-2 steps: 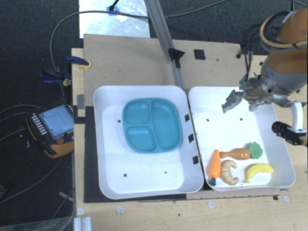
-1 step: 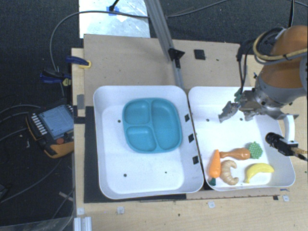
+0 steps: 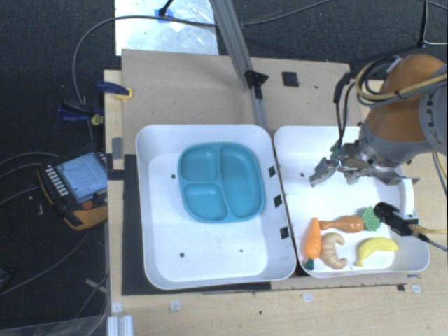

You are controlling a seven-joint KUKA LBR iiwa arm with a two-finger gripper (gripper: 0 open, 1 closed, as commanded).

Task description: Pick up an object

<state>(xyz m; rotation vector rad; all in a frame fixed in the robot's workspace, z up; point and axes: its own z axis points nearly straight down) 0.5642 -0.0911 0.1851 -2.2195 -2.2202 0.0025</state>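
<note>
Claw (image 3: 329,170) hovers over right white bin (image 3: 297,145), fingers spread, grasping nothing. Small yellow plastic banana (image 3: 376,249) lies at bin's near edge, beside tan croissant toy (image 3: 334,249). Judged light, stiff, slick; pinch across mid-curve.

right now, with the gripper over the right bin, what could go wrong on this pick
1. The gripper hangs over bare bin floor, apart from the food; a straight descent would likely close on nothing.
2. The carrot, croissant, drumstick and banana crowd the right bin's near corner, so fingers may nudge a neighbour.
3. The carrot lies against the bin wall, leaving little finger room.
</note>
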